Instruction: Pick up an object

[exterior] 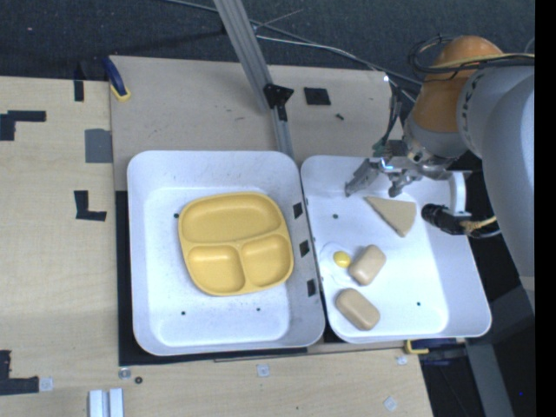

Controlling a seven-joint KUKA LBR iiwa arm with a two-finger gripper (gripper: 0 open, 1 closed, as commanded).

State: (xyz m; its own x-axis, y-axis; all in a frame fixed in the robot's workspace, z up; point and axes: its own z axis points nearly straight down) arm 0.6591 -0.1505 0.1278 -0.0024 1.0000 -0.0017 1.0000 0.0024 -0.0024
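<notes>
on your left sits the left bin [148, 233] with a yellow tray [234, 240] lying flat in its middle, three hollows facing up. moving right you reach the right bin [452, 311], where the likely targets lie: a small yellow piece [341, 258] just beside a tan lump [367, 264], a second tan lump [357, 308] nearer the front edge, and a pale wedge [393, 213] toward the back. the gripper [384, 177] hangs over the back of this bin, its fingers spread apart with nothing between them, just above and behind the wedge. the wedge looks like your closest pick, so aim there. line the fingers across its narrow width rather than along its length, since the sloped sides could let it slip out. come straight down, centre over the thick end, and close only once both fingers flank it. the lumps near the front are rounder and may roll.
</notes>
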